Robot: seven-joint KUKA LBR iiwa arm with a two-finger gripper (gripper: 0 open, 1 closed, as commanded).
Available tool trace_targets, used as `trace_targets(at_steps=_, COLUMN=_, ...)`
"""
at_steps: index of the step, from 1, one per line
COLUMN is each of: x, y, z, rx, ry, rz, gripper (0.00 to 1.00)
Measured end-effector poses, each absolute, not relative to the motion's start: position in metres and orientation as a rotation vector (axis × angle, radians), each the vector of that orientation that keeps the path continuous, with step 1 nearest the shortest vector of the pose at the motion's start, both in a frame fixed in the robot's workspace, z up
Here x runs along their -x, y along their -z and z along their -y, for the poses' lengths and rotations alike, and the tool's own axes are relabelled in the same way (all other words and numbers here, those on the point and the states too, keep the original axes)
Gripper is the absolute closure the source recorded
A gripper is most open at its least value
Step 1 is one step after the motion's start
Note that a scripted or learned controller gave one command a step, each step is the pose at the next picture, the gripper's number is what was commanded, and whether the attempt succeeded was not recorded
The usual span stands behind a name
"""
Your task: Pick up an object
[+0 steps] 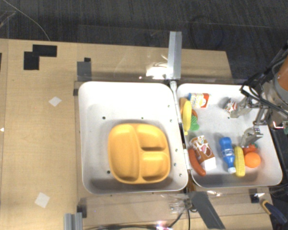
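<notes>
A: Gripper? Quick.

B: Gripper (246, 121) sits over the right bin (273, 174), upper-right part, arm coming in from the right edge. Two metal fingers (235, 108) spread apart, one toward the back of the bin, the other nearer the front. Nothing between them, just bare white floor.

A: So wide open, holding nothing?

B: Yes, parted and empty as far as the view shows.

A: Closest pickable thing?

B: The front finger is just above the orange ball (252, 160) and a red piece (250, 149) tucked against it. Can't tell if it touches them. Yellow corn cob (239, 160) lies just left of the ball, blue bottle (226, 152) right beside the corn.

A: Rest of that bin?

B: Left wall: banana (186, 115) lying along it, something green (195, 123) next to it. Small white-and-red carton (199, 100) at the back left. Front left: a printed snack packet (203, 150) with a red sausage-like item (197, 164) beside it. All well apart from the gripper.

A: Left bin?

B: Left bin (93, 128) holds one yellow divided plate (139, 152), three compartments, sitting flat toward the front middle. Nothing on the plate.
</notes>
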State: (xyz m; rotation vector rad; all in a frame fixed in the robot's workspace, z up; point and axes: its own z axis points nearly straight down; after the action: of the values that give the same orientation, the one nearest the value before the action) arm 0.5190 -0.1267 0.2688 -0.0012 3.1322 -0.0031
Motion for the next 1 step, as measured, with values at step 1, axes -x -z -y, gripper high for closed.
trace_targets(at_steps=1, x=-0.5743, y=-0.1872, z=0.0946, rx=-0.544, ry=-0.003, rz=-3.09, gripper=0.0)
